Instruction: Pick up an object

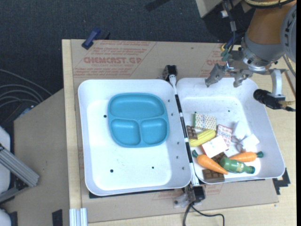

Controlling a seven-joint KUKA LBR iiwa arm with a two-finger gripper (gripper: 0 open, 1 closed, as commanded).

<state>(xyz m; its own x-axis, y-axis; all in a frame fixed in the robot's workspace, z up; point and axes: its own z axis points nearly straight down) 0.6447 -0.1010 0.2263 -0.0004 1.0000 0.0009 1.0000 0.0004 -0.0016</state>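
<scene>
- My hand (pixel 226 77) hangs over the far rim of the right bin (pixel 268 126), near the table's far right corner, fingers splayed wide with nothing between them.
- The things to pick from sit heaped toward the near end of that bin: a corn cob (pixel 202 137), a carrot (pixel 210 163), a second carrot (pixel 245 157), a green bottle (pixel 236 165) and some small printed packets (pixel 205 121).
- The left bin (pixel 89 140) carries a blue divided plate (pixel 138 118), well apart from the heap.
- I judge the approach has not begun, so I'd bring the hand toward the table's near edge first, then descend.
- The corn cob looks the best target: it lies on top at the heap's left side, so I'd set the fingers across its short width.
- The risk is clipping the neighbouring packets, or closing on two things at once.
</scene>
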